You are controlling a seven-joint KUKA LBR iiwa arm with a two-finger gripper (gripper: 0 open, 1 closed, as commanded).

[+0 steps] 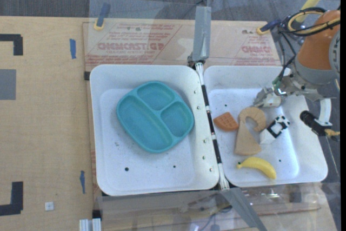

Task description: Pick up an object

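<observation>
A yellow banana (258,166) lies in the right bin (311,170), lower right of frame, long axis running left to right. The gripper (268,96) hovers above; its opening cannot be told.

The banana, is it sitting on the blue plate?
No, the banana lies on the floor of the right bin, while the blue divided plate sits in the left bin.

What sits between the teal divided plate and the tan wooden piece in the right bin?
In the camera view, the bins' adjoining rims and an orange wedge-shaped piece lie between the teal divided plate and the tan wooden piece.
</observation>
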